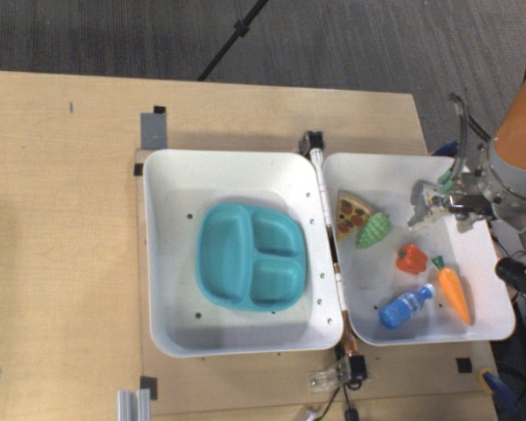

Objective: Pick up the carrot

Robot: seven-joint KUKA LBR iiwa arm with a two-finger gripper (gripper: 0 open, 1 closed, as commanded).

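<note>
An orange carrot (454, 294) with a green top lies in the right bin (381, 172), near its front right corner. My gripper (431, 202) hangs over the same bin's right side, up and slightly left of the carrot, well apart from it. Its fingers (420, 205) point left and stand apart with nothing between them.
The right bin also holds a pizza slice (351, 213), a green toy (373, 229), a red toy pepper (411, 259) and a blue bottle (406, 307) just left of the carrot. A teal divided plate (250, 255) lies in the left bin (175, 235).
</note>
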